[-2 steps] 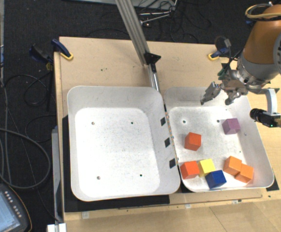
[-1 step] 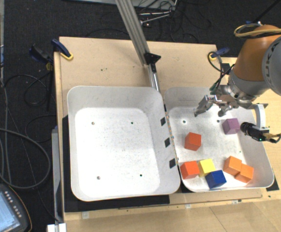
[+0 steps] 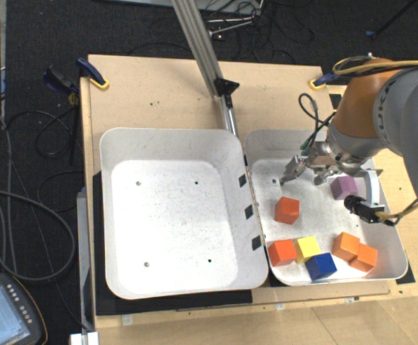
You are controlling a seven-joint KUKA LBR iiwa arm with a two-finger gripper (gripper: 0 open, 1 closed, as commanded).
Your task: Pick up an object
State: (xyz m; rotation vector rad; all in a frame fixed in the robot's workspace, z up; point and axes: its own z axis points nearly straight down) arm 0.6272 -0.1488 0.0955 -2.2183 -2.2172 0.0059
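The nearest candidate for the pick is the purple block (image 3: 344, 186), lying in the right bin (image 3: 266, 165) just beside the tool (image 3: 306, 171) and partly under the wrist. The tool hangs low over the bin's upper part with its two fingers spread and nothing between them — released, not grasping. The likely trouble from here is a miss: the purple block sits off to one side of the fingers rather than between them, so a straight descent could close on bare floor or nudge the block toward the bin's wall. The red-orange cube (image 3: 287, 210) lies apart from the rest and looks easier; the others crowd the near wall, where fingers may catch two at once. By count: seven blocks — four orange-toned, one yellow (image 3: 309, 246), one blue (image 3: 321, 265), one purple — and two white bins on the desk (image 3: 165, 92), the left bin (image 3: 115, 149) holding none.
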